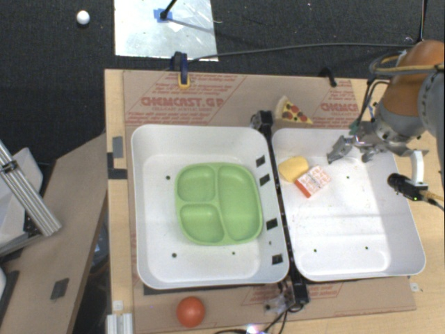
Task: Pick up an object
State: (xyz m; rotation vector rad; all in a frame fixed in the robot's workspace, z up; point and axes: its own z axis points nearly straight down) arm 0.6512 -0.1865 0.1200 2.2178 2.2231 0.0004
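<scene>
In the right bin [361,256] lie a yellow rounded piece [293,166] and, touching it on its right, a red and white patterned block [313,181]. Both sit near the bin's back left corner. My gripper [353,147] hangs over the back of the right bin, to the right of the two objects and apart from them. Its fingers [338,152] spread apart with nothing between them. The left bin [156,256] holds a green divided plate [218,202].
A pizza-slice toy [293,111] lies on the cardboard behind the bins. An orange ball [190,311] rests in front of the left bin. A blue clamp [181,69] stands at the board's back edge. Black clips join the bins along the middle seam [272,200].
</scene>
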